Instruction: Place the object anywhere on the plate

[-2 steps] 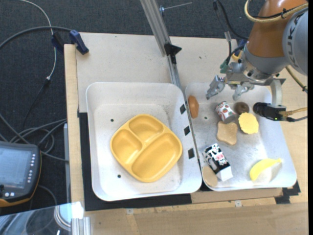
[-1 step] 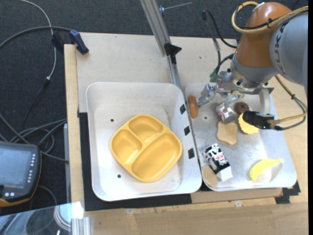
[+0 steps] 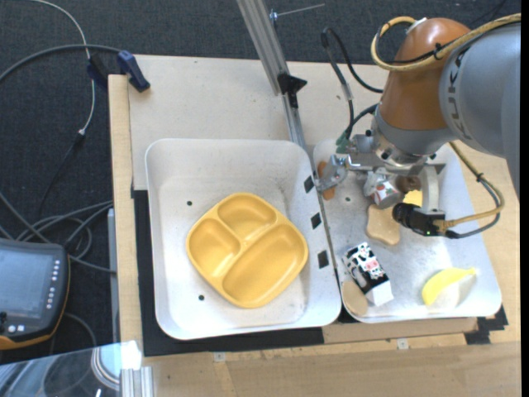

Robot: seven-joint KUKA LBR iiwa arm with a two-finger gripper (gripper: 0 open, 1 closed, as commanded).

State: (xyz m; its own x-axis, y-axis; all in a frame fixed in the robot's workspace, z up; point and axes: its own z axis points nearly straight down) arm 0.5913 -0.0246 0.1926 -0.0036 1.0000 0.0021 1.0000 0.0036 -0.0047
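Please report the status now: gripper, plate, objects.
Gripper low in right bin. Yellow plate bare, left bin. Milk carton, yellow piece lie loose.

Smooth yellow plastic with a soft sheen on the divided plate [image 3: 247, 248]. Matt white plastic, lightly speckled and scuffed, on the left bin [image 3: 165, 180] and the right bin [image 3: 479, 288]. Pale, matt, wood-like board for the tabletop [image 3: 207, 98]. Brushed metal on the slanted rail [image 3: 260, 35]. Glossy orange shell above matt grey casing on the arm [image 3: 430, 64]. Printed black-and-white carton [image 3: 368, 271], seemingly card or plastic. Dull tan on the bread-shaped piece [image 3: 383, 227]; slightly glossy yellow on the banana-like toy [image 3: 446, 286]. Dark, rough carpet [image 3: 165, 15] around.
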